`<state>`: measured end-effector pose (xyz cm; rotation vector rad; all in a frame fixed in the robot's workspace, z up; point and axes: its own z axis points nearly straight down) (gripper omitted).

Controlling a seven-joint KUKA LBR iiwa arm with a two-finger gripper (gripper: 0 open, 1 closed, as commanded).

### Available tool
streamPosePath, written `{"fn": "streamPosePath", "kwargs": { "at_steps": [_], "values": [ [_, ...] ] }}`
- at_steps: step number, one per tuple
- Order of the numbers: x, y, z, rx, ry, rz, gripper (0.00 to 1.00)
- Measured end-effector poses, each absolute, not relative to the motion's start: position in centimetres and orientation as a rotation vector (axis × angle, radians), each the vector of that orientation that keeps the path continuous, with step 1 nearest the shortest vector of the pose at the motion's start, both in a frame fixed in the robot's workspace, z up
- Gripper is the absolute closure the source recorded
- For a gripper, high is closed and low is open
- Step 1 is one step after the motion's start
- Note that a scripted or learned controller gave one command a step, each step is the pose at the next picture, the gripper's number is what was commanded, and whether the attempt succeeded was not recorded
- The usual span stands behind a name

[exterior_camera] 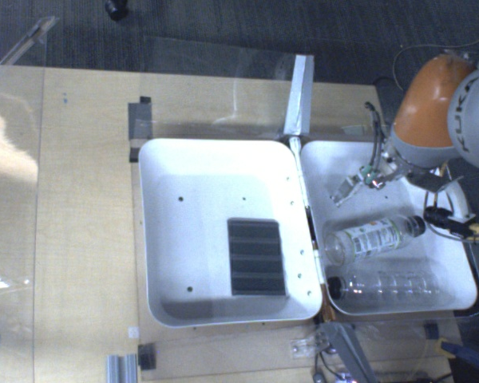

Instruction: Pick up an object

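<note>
Bottle (373, 237) lies on its side just below the gripper (353, 187); its grip state is unclear.

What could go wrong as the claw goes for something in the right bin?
The two clear plastic bottles lie on their sides: the labelled bottle could roll or slip from the claw. The bottle with the black cap hugs the right bin's near wall, leaving little room for a grasp.

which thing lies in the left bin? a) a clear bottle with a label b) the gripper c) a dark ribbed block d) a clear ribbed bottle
c: the dark ribbed block lies flat on the floor of the left bin, while both clear bottles and the gripper are over in the right bin.
</note>
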<state>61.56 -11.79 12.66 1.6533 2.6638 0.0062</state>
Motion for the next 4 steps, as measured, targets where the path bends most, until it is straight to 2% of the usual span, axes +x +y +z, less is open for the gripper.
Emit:
{"fn": "streamPosePath", "kwargs": {
  "at_steps": [1, 2, 3, 4],
  "values": [
    [51.8, -14.0, 9.0, 1.604, 2.688, 0.008, 0.0],
    [54.3, -9.3, 9.0, 1.478, 2.756, 0.012, 0.0],
    [60.9, -10.4, 8.9, 1.812, 2.555, 0.009, 0.0],
    [67.1, -9.0, 8.7, 2.171, 2.263, 0.008, 0.0]
  ]
}}
